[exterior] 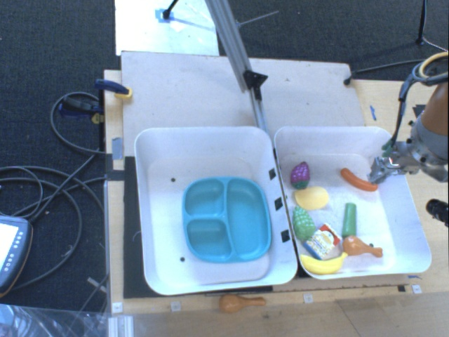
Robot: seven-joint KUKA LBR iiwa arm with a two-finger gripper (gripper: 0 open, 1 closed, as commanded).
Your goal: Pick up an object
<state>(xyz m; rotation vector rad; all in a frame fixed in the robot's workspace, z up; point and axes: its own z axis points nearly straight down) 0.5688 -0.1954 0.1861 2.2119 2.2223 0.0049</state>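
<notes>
The right bin (400, 209) holds several toy foods. These are a red-orange sausage (358, 180), purple grapes (300, 175), a yellow lemon (312, 198), a green bumpy vegetable (303, 223), a green cucumber (349, 219), a small carton (323, 243), a banana (324, 263) and a brown drumstick (361, 247). My gripper (379, 168) reaches in from the right. It hangs over the bin's upper right part, just right of the sausage's far end. Nothing shows held in it.
In the left bin (158, 188) lies a blue compartment plate (226, 218). A grey pole (231, 37) slants down to the gap between the bins. Another brown drumstick (242, 302) lies on the bench in front of the bins. Cables lie on the floor at left.
</notes>
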